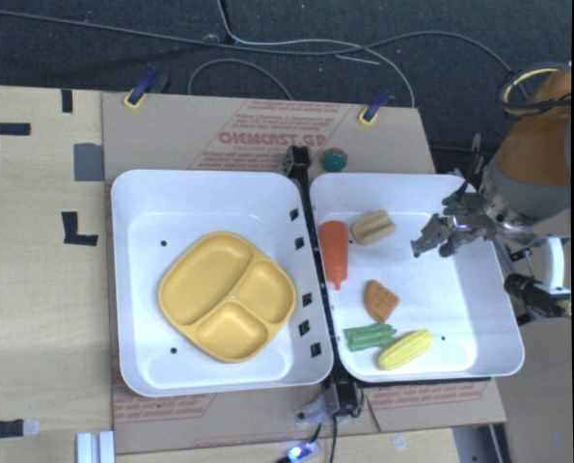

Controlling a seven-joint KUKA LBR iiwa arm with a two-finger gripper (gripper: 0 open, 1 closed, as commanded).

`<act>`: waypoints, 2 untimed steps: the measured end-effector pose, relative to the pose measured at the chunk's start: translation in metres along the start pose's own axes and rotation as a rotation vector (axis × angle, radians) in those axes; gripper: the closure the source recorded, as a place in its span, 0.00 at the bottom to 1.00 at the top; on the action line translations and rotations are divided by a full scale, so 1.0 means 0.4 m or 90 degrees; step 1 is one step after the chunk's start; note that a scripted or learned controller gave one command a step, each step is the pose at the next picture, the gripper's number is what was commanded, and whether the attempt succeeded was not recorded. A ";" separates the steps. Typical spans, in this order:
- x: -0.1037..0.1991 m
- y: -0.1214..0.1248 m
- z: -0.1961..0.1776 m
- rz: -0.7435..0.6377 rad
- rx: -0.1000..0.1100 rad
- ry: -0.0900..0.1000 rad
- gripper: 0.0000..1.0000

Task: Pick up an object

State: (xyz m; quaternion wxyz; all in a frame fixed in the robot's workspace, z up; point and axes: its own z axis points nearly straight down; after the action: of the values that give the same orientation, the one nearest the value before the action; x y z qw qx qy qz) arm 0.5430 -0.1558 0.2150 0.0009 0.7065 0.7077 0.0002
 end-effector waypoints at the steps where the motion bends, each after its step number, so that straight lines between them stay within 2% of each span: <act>1: -0.004 -0.009 -0.108 0.000 -0.001 0.000 1.00; 2: 0.148 0.005 -0.105 -0.002 0.001 0.000 1.00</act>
State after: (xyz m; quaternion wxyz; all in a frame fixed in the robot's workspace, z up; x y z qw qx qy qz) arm 0.5449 -0.0967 0.2571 0.0000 0.7056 0.7086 -0.0003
